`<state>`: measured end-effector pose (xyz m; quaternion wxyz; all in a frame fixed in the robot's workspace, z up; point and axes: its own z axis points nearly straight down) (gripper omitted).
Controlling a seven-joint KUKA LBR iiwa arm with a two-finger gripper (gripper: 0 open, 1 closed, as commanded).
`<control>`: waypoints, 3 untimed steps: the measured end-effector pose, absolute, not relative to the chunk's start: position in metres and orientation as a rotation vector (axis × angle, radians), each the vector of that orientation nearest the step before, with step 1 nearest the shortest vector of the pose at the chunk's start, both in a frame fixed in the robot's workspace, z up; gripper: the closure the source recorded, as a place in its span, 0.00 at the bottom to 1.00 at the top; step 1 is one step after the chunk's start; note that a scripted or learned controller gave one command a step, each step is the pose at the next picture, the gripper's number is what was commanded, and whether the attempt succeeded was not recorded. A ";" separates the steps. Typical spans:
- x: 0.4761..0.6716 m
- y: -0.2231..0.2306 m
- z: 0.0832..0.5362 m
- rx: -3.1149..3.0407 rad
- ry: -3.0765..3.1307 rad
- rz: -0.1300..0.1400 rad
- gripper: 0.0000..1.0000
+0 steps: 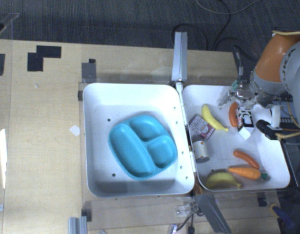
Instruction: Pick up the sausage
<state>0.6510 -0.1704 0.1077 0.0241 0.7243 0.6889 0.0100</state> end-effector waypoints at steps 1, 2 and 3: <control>0.650 -0.150 0.108 2.215 2.159 0.033 0.00; 0.653 -0.143 0.092 2.258 2.165 0.014 0.00; 0.630 -0.126 0.088 2.257 2.176 0.008 0.00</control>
